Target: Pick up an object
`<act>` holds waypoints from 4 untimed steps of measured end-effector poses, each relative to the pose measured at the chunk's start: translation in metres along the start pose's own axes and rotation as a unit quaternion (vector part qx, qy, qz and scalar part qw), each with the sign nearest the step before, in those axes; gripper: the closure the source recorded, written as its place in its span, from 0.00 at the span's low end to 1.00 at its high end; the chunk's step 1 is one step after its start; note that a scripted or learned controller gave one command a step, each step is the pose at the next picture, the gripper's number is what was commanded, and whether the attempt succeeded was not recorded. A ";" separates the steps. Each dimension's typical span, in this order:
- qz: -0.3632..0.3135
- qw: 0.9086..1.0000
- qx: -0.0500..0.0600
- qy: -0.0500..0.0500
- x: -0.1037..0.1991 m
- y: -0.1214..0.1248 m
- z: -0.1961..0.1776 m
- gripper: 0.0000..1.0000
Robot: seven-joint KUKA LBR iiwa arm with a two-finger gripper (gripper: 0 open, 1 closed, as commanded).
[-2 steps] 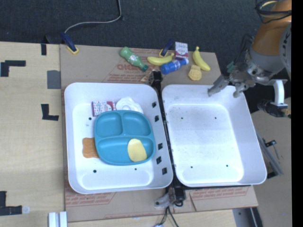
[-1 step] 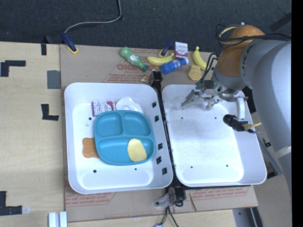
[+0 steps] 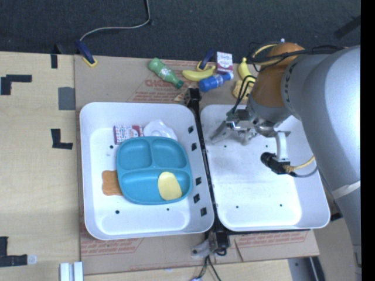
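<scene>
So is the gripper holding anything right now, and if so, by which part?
Nothing shows between the fingers of the gripper; it sits over bare floor in the right bin, away from the blue tray.

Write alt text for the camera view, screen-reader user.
The grey KUKA arm's gripper hangs over the right white bin. In the left white bin, a blue sectioned plastic plate carries a yellow rounded piece.
</scene>
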State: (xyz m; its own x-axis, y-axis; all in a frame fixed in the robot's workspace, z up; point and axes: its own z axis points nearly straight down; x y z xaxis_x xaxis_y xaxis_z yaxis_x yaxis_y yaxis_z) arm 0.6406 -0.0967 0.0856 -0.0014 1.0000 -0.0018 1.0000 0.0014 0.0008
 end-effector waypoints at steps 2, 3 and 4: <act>-0.001 1.000 0.000 0.002 0.065 -0.051 -0.100 1.00; 0.000 1.000 0.001 0.001 0.064 -0.052 -0.098 0.00; 0.000 1.000 0.001 0.001 0.064 -0.052 -0.098 0.00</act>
State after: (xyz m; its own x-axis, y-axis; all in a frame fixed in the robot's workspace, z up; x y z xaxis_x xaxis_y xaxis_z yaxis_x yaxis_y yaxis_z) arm 0.5882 -0.0327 0.1839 -0.0023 1.0000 0.0008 1.0000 0.0023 -0.0019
